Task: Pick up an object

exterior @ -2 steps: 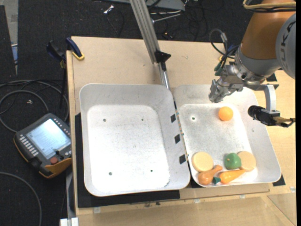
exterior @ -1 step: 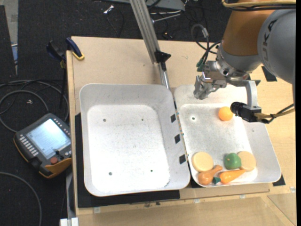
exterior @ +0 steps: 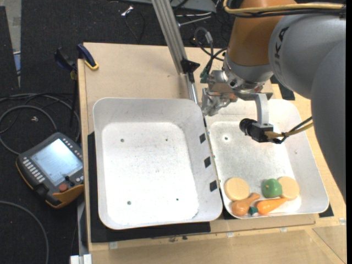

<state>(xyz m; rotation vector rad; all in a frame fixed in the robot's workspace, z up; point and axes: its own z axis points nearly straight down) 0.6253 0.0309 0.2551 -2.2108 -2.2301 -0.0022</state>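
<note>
Several toy foods lie in the near corner of the right bin point(exterior: 308, 147): a round tan disc point(exterior: 237, 188), a green pepper-like piece point(exterior: 270, 188), a second tan disc point(exterior: 289, 187), an orange carrot point(exterior: 270, 205) and an orange pear-shaped piece point(exterior: 244, 205). My gripper point(exterior: 211, 106) hangs over the far left corner of that bin, close to the divide between the bins and well away from the foods. Nothing shows in it.
The left bin point(exterior: 104, 147) lies beside the right one. A metal pole point(exterior: 171, 37) slants up from the bench behind the bins. A black fitting point(exterior: 257, 130) juts from the arm over the right bin. A teach pendant point(exterior: 52, 169) rests on the floor at left.
</note>
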